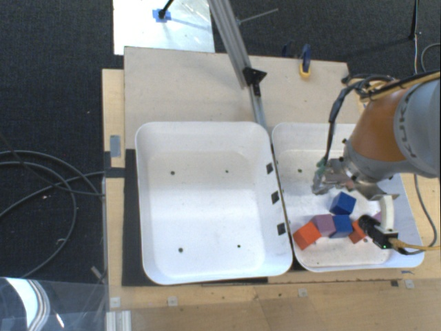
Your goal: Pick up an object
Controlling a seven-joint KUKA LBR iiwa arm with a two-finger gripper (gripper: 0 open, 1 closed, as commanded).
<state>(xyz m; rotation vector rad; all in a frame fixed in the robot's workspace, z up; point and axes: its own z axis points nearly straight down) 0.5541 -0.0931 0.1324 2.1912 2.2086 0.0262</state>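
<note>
Arm reaching in from the right over the right bin (296, 157), gripper (329, 181) low, finger state impossible to tell, blue block (342, 203) just beside it, purple block (322, 223) and orange block (306, 235) nearer.

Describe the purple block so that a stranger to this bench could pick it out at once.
Start at the right-hand white bin, the one under the grey and orange arm. Its objects cluster along the near edge. The purple block sits there between the orange block on its left and a blue block on its right, and it is the cluster's one purple piece.
</note>
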